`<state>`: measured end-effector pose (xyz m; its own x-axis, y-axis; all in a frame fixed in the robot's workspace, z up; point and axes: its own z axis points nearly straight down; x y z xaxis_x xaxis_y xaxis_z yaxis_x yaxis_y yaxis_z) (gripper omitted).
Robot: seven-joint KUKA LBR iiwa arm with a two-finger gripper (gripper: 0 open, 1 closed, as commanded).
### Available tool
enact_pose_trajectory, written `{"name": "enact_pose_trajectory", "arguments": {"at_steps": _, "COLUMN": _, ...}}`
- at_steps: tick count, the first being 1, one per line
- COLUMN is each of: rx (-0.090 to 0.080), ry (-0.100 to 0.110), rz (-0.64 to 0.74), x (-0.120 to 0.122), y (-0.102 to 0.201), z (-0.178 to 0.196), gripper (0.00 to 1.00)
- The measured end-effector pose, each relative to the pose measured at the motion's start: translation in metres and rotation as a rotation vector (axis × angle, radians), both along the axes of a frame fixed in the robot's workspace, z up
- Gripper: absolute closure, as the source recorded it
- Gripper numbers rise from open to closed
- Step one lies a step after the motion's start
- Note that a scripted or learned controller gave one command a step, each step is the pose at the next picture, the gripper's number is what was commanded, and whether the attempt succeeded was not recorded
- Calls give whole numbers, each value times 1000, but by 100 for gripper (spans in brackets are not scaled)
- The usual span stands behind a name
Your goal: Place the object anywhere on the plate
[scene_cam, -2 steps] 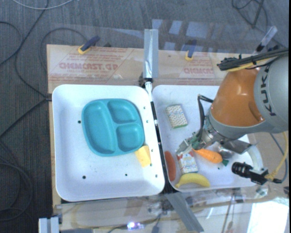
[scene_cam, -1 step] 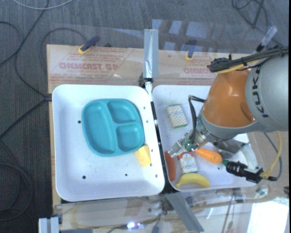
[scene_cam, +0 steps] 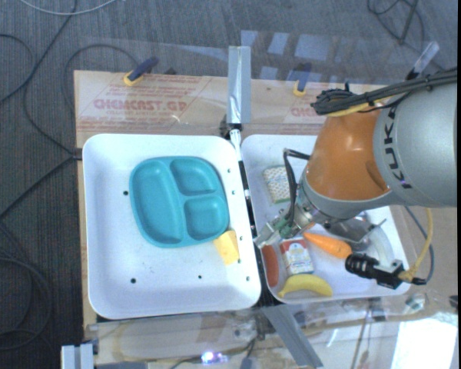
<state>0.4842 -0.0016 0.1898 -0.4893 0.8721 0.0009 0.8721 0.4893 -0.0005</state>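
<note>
A teal divided plate [scene_cam: 177,198] lies in the left bin [scene_cam: 111,283]. A yellow wedge [scene_cam: 227,247] rests on the bin floor just off the plate's lower right corner. My gripper [scene_cam: 283,226] hangs low over the left side of the right bin [scene_cam: 396,246], under the orange wrist band. Just below it lie a red sausage [scene_cam: 270,265] and a small red-and-white box [scene_cam: 296,257]. The arm's body hides much of the right bin, and I see nothing held.
In the right bin, an orange carrot [scene_cam: 329,244] lies right of the gripper, a banana [scene_cam: 306,285] by the front wall and a speckled cracker [scene_cam: 276,181] at the back. The divider wall [scene_cam: 246,206] separates the bins. Cables trail at right.
</note>
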Motion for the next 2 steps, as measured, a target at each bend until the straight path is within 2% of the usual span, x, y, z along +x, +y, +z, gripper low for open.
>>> {"name": "enact_pose_trajectory", "arguments": {"at_steps": 1, "rx": -2, "ry": 4, "rz": 53, "x": -1, "y": 23, "z": -7, "gripper": 100}}
{"name": "enact_pose_trajectory", "arguments": {"at_steps": 2, "rx": -1, "ry": 3, "rz": 58, "x": 5, "y": 61, "z": 1, "gripper": 100}}
